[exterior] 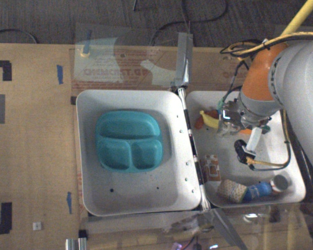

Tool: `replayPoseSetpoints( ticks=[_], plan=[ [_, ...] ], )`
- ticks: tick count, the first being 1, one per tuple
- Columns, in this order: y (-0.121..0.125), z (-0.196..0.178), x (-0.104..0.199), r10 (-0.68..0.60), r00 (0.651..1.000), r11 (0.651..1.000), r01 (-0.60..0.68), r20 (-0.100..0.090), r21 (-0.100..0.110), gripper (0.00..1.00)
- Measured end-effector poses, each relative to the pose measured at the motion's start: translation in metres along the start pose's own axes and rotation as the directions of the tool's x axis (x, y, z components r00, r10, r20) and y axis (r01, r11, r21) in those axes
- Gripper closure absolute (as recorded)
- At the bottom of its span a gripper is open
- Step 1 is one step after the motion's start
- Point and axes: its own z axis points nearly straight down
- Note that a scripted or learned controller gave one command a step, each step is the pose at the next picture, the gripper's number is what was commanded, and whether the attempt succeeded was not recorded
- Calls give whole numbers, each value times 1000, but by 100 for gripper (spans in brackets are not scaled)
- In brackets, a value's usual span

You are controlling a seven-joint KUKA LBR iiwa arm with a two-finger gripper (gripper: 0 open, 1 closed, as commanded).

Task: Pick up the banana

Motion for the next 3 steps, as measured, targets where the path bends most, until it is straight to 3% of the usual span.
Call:
replayPoseSetpoints(
  ticks=[1,2,3],
  plan=[
    [5,0,4,-4,1000,1000,4,-3,-23,0],
    [5,-11,2,-4,1000,1000,4,1,-24,100],
    [41,-98,50,-2,1000,1000,2,-1,-19,100]
  ],
)
